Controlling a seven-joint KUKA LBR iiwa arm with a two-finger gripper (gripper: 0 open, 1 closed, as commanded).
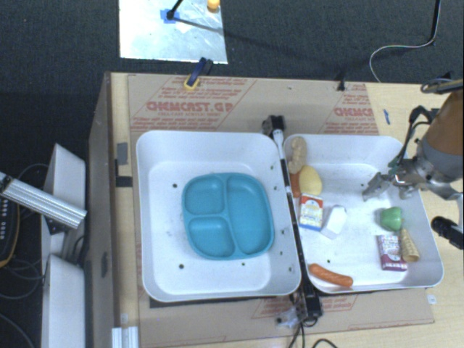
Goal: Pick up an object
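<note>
Holding a blue divided plate (227,215), the left bin (156,194) is smooth white. At 3 o'clock, the right bin (428,256) holds a sausage (330,275), carton (311,212), green ball (391,217) and cone (409,243). The gripper (384,183) hangs above them; its fingers seem parted, holding nothing.

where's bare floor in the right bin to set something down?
Bare patch in the right bin: its back half, between the potato and the end effector. Smaller gap between the sausage and the packet. Crowded along the divider and near the green ball.
</note>
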